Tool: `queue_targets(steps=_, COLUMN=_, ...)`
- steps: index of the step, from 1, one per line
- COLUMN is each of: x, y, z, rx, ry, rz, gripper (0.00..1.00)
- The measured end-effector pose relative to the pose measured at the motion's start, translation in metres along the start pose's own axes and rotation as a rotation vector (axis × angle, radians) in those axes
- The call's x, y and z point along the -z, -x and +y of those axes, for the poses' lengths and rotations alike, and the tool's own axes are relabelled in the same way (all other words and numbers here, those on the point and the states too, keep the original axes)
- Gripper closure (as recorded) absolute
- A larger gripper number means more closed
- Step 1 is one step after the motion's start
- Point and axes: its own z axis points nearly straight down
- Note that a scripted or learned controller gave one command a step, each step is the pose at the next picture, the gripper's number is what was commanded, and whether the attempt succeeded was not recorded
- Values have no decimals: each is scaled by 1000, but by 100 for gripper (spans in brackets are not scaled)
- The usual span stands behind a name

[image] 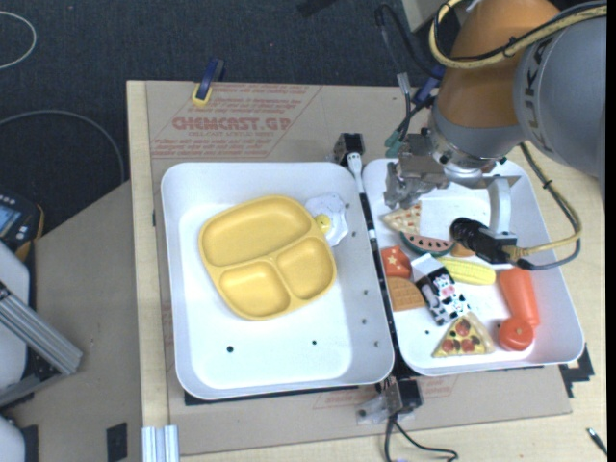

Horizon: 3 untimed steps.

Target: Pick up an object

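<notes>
Toy pizza slice [403, 221] lying flat at the top-left of the right bin [563, 340], among other toy food. Probably light, stiff plastic, smooth and thin; best pinched across its narrow sides. End effector [404, 192] just above it, hanging from the arm [500, 56] reaching over the bin's far edge. Spread or pressed together: cannot tell.

A dark blue-grey carpet [115, 27] fills the upper left of the frame, with thin white cables [58, 118] looping across it. A tan board [260, 114] printed with red lettering lies at centre, a blue-and-yellow clamp [206, 82] at its top edge. Aluminium rails [38, 335] cross the lower left corner.
</notes>
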Motion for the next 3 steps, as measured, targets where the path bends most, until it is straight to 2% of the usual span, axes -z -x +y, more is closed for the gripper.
queue_targets(steps=1, x=6, y=-42, z=-31, rx=-1, ry=-1, rz=0, gripper=100)
queue_targets(steps=2, x=-13, y=-35, z=-24, rx=-6, ry=-2, rz=-3, gripper=100)
queue_targets(steps=3, x=-13, y=-34, z=-34, rx=-7, ry=-1, rz=-3, gripper=100)
